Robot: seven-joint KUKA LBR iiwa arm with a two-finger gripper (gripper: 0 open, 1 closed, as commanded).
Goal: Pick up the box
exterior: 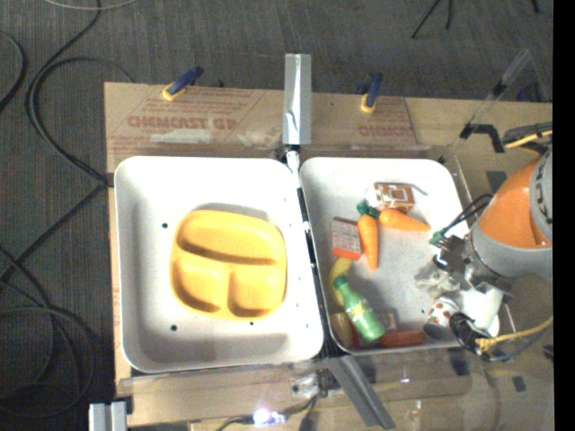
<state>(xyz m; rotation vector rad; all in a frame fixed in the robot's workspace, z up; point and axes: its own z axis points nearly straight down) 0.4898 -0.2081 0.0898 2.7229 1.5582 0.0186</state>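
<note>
We hover the gripper [446,285] by the right bin's [316,241] right edge | grip unreadable | box [393,195] near back edge, unreached

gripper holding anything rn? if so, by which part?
Cannot tell. The gripper sits low at the right bin's right side, and nothing visibly sits in it.

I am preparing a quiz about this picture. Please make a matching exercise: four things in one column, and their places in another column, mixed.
Things:
1. yellow tray
2. green bottle
3. box
4. gripper

Places:
A. right bin, back, beside a carrot
B. left bin
C. over the right bin's right edge
D. right bin, front

Pairs: 1-B, 2-D, 3-A, 4-C
</note>
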